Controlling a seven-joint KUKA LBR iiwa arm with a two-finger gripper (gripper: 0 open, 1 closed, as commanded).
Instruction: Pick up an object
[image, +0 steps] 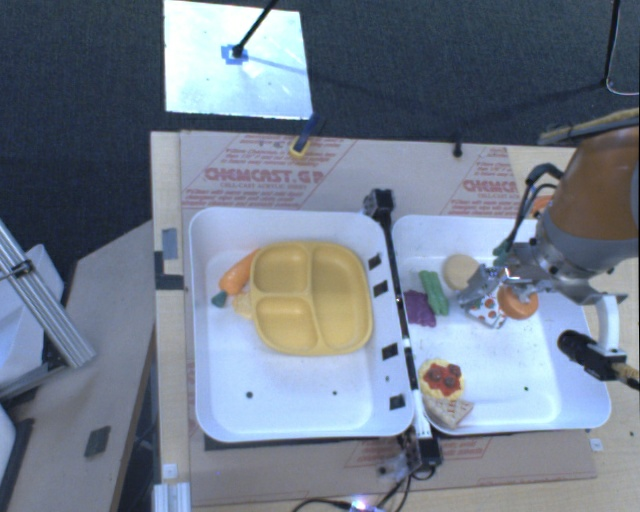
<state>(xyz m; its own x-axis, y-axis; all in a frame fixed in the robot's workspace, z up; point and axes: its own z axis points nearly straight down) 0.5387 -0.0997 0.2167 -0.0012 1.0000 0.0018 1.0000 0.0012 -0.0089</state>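
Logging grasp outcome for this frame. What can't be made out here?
- Gripper: finger state too small and cluttered to read in the camera view; any hold on the red-and-white toy is unclear.
- Orange piece: partly covered by the arm, identity unclear.
- Carrot: partly hidden behind the yellow tray.
- Arm: cut off by the right edge.

Arm (600, 205) reaches in from the right, orange band above grey wrist; wrist bent down and left; gripper (487, 296) low, pointing left; finger state too cluttered to read from here
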